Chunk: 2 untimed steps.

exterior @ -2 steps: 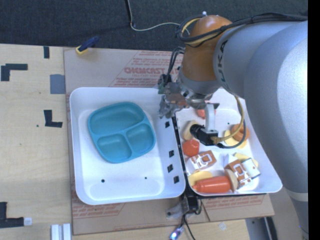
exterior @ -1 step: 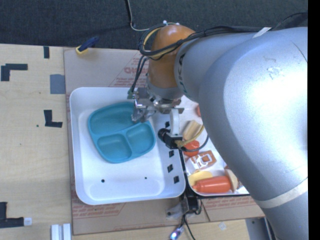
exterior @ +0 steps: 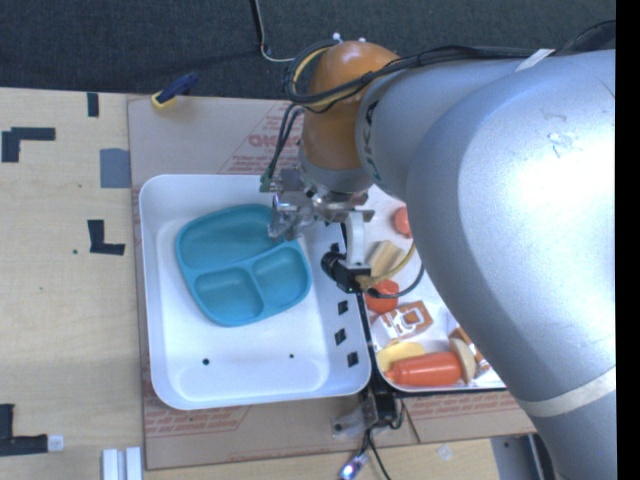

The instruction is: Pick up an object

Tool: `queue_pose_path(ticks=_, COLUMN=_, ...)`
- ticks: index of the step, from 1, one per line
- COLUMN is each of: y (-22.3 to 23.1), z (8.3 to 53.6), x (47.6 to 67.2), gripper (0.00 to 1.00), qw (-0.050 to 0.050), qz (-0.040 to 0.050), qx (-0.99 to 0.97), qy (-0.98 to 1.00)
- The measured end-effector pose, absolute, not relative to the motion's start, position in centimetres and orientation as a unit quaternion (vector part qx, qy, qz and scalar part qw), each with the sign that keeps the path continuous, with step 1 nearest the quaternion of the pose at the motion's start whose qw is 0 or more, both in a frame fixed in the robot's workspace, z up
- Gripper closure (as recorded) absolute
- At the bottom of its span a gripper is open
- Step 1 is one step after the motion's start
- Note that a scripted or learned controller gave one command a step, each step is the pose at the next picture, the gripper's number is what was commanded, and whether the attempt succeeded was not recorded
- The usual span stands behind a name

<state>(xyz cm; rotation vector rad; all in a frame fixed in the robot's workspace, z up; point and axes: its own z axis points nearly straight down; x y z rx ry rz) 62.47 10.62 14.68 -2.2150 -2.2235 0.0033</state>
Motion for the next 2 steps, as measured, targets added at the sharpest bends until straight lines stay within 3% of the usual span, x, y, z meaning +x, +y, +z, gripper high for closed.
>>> queue_pose_path(ticks=1, y=10.7, z=15.6, x=62.4, gripper=1.00, qw=0.003, qz=0.0015, qx=-0.705, qy=-0.709)
queue_pose_path(ticks=2, y=13.6, z=23.4, x=58.0, gripper=1.00, qw=0.001, qz=-0.0012, qx=-0.705, qy=-0.709)
